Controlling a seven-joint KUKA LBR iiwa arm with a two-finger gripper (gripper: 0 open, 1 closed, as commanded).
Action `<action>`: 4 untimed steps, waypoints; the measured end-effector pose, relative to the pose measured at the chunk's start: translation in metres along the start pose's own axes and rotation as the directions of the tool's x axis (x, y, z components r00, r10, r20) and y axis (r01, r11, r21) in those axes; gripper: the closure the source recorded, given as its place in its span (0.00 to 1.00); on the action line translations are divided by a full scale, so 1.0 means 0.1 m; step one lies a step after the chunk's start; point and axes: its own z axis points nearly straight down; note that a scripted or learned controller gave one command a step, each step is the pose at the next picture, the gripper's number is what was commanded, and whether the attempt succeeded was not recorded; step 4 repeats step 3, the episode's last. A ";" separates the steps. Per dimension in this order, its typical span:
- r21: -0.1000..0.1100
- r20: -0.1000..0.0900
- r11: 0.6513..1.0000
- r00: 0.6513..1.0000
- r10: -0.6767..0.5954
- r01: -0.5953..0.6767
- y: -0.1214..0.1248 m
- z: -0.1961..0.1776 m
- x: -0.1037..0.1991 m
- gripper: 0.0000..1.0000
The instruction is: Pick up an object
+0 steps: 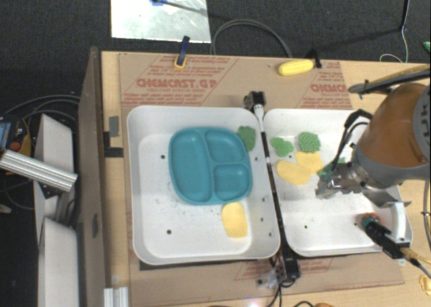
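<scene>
In the right bin point(316, 238) lie a flat yellow piece point(293, 174), a second yellow piece point(310, 161), a green round bumpy piece point(308, 141) and a green leaf-like piece point(281, 145). My gripper point(328, 184) hangs low over the right bin, just right of the yellow pieces. Its fingers point left and down, and I see nothing held between them. The left bin point(151, 231) holds a blue divided plate point(209, 164), a yellow piece point(234, 219) in front of it and a green piece point(247, 137) at the plate's back right corner.
A black divider runs between the two bins point(273, 184). A yellow clamp handle point(295, 67) lies on the cardboard behind the right bin. The arm's grey and orange body point(397, 137) covers the right bin's right side.
</scene>
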 end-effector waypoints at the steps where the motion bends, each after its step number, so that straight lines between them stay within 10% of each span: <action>1: 0.005 0.002 1.000 1.000 0.007 -0.007 -0.01 0.04 -0.04 0.00; 2: -0.001 0.005 1.000 1.000 0.005 -0.005 0.41 -0.35 -0.35 0.00; 3: -0.004 0.005 1.000 1.000 0.002 -0.002 0.95 0.84 -0.25 0.00; 4: -0.004 0.005 1.000 1.000 0.002 -0.002 0.95 0.84 -0.25 0.00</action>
